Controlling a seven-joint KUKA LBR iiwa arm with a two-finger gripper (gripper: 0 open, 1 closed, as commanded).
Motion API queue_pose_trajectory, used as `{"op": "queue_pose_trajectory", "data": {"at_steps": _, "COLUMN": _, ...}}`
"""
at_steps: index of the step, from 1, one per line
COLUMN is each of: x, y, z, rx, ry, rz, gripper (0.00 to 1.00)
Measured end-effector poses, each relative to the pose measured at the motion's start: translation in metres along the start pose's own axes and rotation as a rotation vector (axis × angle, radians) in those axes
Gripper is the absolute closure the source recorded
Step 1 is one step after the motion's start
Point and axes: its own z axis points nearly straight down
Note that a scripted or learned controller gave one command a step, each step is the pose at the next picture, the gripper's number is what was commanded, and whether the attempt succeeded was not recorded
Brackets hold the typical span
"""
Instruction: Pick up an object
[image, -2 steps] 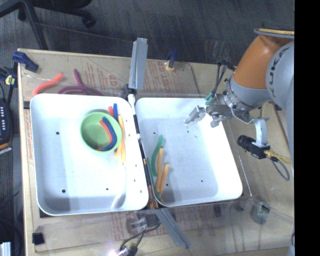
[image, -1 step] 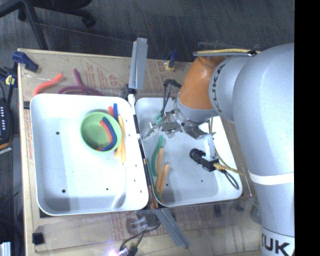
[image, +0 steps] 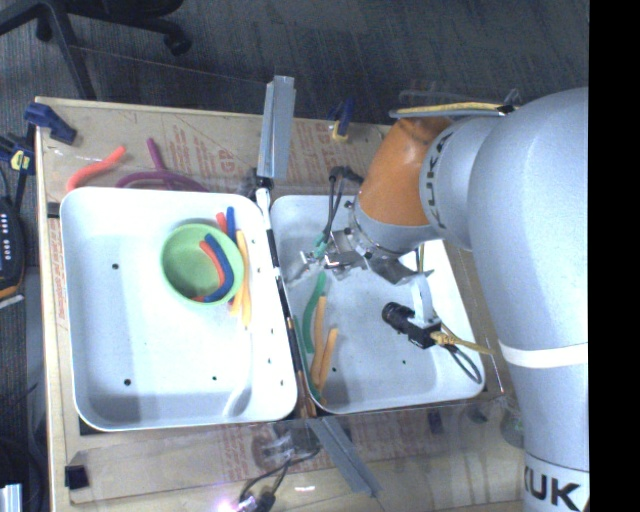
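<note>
From the overhead camera I see the grey arm with its orange band (image: 420, 180) reaching in over the right-hand shallow white plastic bin (image: 400, 378). This bin is my landmark. The metal pincer (image: 318, 262) is low in the bin's upper left corner. I cannot tell how far open it is, or whether it has hold of anything.

A slim green plastic stick (image: 318, 298) lies inside the bin along its left wall, its upper end right at the pincer. An orange-tan stick (image: 326, 355) lies just below it, nearer the bin's lower left corner.

Touching the bin's left side is a second shallow white bin (image: 120, 360). It holds a round green bowl (image: 192, 268) with a few red, blue and yellow sticks (image: 236, 270) across its right rim. Both bins rest on the wooden table (image: 180, 455).
</note>
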Motion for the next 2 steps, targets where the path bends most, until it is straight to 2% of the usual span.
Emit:
{"op": "queue_pose_trajectory", "data": {"at_steps": 1, "x": -0.0106, "y": -0.0317, "z": 0.0336, "rx": -0.009, "ry": -0.009, "rz": -0.136, "gripper": 0.00}}
{"op": "queue_pose_trajectory", "data": {"at_steps": 2, "x": -0.0085, "y": -0.0313, "z": 0.0237, "rx": -0.006, "ry": -0.005, "rz": -0.143, "gripper": 1.00}}
